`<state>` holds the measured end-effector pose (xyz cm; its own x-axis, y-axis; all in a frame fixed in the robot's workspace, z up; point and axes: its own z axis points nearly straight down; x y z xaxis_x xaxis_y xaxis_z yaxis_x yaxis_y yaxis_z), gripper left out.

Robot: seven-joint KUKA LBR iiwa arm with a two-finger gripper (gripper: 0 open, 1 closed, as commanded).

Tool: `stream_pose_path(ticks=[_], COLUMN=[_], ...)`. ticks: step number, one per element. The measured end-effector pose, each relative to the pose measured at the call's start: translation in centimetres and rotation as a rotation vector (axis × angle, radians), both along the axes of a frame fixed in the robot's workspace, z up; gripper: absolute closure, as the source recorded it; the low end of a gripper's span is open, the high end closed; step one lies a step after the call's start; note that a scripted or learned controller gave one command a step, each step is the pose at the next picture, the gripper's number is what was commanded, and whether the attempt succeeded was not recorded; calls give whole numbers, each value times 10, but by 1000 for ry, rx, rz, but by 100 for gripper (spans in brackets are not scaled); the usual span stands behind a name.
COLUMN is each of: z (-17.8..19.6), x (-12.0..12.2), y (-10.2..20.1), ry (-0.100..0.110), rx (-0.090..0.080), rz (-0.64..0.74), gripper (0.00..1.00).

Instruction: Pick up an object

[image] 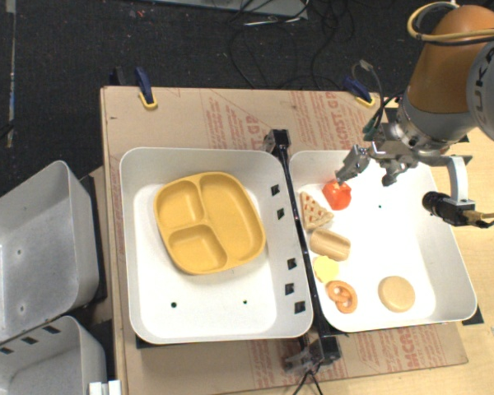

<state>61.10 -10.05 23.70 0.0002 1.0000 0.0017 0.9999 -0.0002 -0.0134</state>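
Note:
The right bin [428, 245] holds several toy foods along its left side: a red tomato-like piece [337, 194], a waffle wedge [314, 211], a tan bread roll [329, 243], a yellow slice [326, 268], a pretzel [342, 295] and a round beige bun [396, 293]. My gripper [369, 169] hangs over the bin's upper middle, open, with its two dark fingers spread apart. One fingertip sits just above the red piece. Nothing is between the fingers.
The left bin [148, 303] contains a yellow divided plate [208, 220]. A black divider [290, 220] runs between the bins. Blue clamps [146, 89] grip the cardboard's far edge. A grey bin [33, 237] stands off the bench at left.

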Motion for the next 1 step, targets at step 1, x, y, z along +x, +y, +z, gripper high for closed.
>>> stream_pose_path(ticks=[1], z=[8], x=[2], y=[0], ry=[-14], rx=[-2], rz=[2], gripper=[0])
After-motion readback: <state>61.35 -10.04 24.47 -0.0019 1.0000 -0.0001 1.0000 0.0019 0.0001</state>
